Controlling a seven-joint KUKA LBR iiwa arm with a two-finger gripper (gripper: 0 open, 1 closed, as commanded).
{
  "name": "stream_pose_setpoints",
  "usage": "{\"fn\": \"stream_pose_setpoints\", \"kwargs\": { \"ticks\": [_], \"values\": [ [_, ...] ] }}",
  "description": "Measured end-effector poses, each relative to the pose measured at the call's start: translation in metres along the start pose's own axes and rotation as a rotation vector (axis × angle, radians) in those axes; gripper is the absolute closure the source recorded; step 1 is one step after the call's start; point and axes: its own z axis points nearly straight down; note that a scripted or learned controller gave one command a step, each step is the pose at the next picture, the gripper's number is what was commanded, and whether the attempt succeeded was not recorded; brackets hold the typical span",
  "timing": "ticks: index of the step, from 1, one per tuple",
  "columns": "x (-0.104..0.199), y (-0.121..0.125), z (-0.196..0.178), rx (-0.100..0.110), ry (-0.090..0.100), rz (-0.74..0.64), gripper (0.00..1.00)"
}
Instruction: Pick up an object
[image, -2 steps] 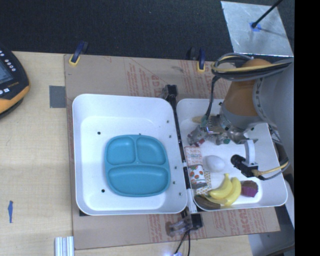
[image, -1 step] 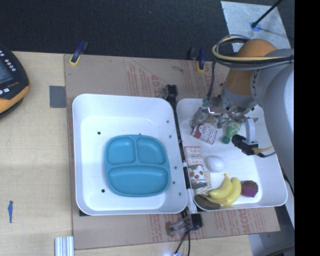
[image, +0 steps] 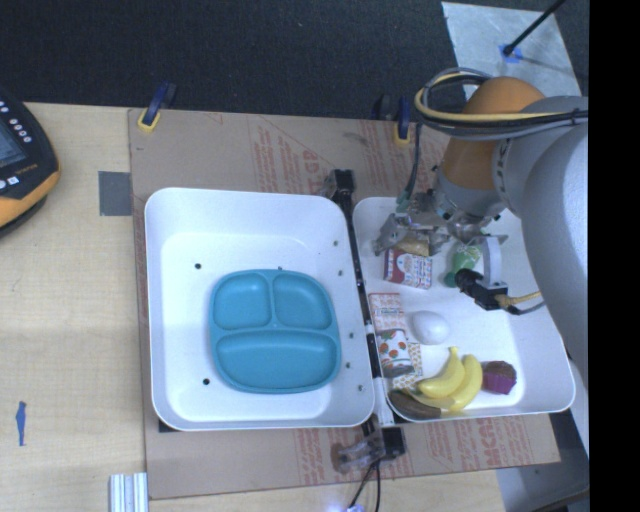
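Your gripper (image: 432, 232) sits low over the far end of the right bin (image: 545, 385), just above the small red-and-white carton (image: 408, 268). From this angle the wrist covers the fingertips, so you cannot tell whether it is released or clenched, and nothing is plainly seen between the fingers. Treat the carton as not yet taken.

The things you can pick all lie in the right bin. The carton is nearest the gripper. A green object (image: 466, 262) lies just beside it toward the arm. Further down come a patterned packet (image: 386, 307), a white egg-shaped ball (image: 431, 327), a second printed packet (image: 398, 357), the yellow bananas (image: 452, 380) and a dark purple piece (image: 499, 377). The left bin (image: 170, 240) holds the blue divided plate (image: 273, 331), which is flat and likely poor for a two-finger grasp.

To do this step well, commit to one target. The carton looks the best choice: boxy, with straight sides. Line the fingers across its narrow sides, and keep them clear of the green object and the bin wall so neither gets nudged. Descend straight and close only once the carton is centred. Lift slowly and check that it rises with you.
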Motion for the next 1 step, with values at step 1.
{"fn": "stream_pose_setpoints", "kwargs": {
  "ticks": [1],
  "values": [
    [0.0003, -0.0001, 0.0000, 0.001, 0.000, -0.001, 0.00]
  ]
}}
